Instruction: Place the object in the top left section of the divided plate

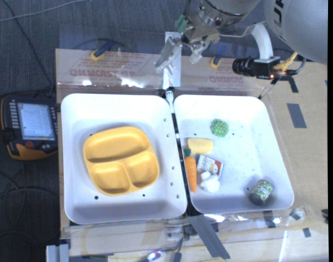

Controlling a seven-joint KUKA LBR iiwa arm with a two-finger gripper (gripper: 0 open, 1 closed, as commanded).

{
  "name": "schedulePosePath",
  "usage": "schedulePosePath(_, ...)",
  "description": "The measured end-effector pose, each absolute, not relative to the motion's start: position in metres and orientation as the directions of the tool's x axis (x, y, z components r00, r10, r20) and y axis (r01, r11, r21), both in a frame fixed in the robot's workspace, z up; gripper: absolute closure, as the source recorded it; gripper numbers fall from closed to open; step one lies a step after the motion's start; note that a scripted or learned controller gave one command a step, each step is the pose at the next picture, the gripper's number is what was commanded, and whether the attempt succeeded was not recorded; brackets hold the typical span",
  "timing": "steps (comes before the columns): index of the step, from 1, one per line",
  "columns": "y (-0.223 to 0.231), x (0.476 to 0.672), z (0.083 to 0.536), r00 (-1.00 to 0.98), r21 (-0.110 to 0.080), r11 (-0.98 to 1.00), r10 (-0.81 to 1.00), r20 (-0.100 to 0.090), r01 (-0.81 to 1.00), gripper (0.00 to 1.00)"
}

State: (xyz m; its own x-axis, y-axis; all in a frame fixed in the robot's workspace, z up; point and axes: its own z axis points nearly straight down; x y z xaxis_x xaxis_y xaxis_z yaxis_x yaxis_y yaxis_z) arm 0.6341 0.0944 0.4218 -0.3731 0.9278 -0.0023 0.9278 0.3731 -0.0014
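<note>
Gripper (180,47) hangs at the top of the view, over the bench's far edge and just beyond the seam where the two bins meet. Its two pale fingers (167,56) point down and to the left, spread apart with nothing between them.

Nearer the camera and to the left of the gripper lies the left bin (73,162), and in its middle sits the yellow plate (121,159), split into one long section on its far side and two smaller ones on its near side; all three sections are bare.

Nearer the camera and to the right of the gripper lies the right bin (265,141), where all the loose things sit, well apart from the fingers. Almost straight below the gripper, along that bin's left wall, the carrot (191,173) lies lengthwise with its green end toward the far side. Just beyond the carrot is the yellow block (200,145). Just beside the carrot on its right is the carton (210,165), printed red and white, and touching its near edge a white lump (210,185) that I cannot identify. The green ball (219,127) rests beyond the block and a little to its right. Farthest from the gripper, in the bin's near right corner, stands the can (261,191) with a green label.
</note>
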Motion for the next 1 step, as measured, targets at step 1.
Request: schedulePosePath(1,0.0901,0.669,0.434,-0.605,0.0,0.605,0.796,-0.004,0.796,0.0)
